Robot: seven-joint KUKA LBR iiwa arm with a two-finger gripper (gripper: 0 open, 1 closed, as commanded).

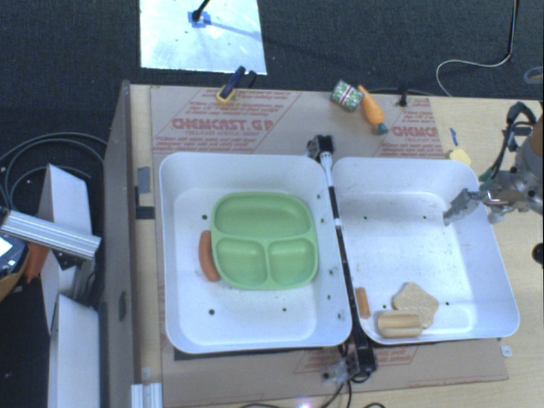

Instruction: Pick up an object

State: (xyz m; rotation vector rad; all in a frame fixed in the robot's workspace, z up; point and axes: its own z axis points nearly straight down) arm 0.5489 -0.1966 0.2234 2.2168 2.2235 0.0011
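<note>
the bench (255, 113) carries two white bins: the left bin (183, 228) has a green plate (265, 240) and sausage (206, 256); lower right, bread (416, 302), roll (398, 323), carrot piece (363, 302). end effector (466, 202) at right edge, grip unclear.

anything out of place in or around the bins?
Yes. A small green can and a toy carrot lie on the bench behind the bins, outside both. In the left bin, the hot dog sits beside the green divided plate, not in it. No spill or damage shows.
</note>
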